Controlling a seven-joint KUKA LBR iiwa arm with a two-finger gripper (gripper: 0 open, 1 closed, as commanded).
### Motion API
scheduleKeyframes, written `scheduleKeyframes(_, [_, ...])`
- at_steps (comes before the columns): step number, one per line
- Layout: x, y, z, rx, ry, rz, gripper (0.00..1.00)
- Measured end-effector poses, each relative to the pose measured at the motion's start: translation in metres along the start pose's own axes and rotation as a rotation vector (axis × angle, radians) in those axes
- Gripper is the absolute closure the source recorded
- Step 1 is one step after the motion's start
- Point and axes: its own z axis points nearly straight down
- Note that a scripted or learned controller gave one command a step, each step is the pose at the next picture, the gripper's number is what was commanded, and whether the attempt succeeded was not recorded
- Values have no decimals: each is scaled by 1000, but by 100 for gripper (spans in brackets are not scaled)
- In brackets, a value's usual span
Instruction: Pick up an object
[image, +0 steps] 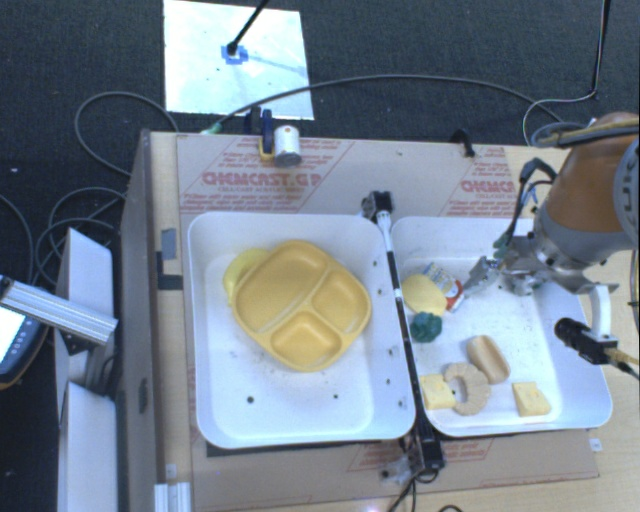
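Dark carpet surrounds the bench, where we see a yellow divided plate (300, 303) in the left bin (210, 400). Over the right bin (585, 405), the gripper (478, 275) hovers beside a lemon (423, 295); we cannot tell its spread.

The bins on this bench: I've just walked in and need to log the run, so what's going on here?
A grey and orange arm reaches in from the right over the right bin, its end effector low beside the yellow lemon-like object and a small green piece. Nothing is visibly held. Tan and yellow food-shaped toys lie nearer the front. The left bin holds a yellow divided tray.
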Motion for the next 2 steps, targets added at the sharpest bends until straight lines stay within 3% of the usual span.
scheduleKeyframes(1, [41,-36,85,-1,0,2,0])
scheduleKeyframes(2, [48,51,56,-4,-1,1,0])
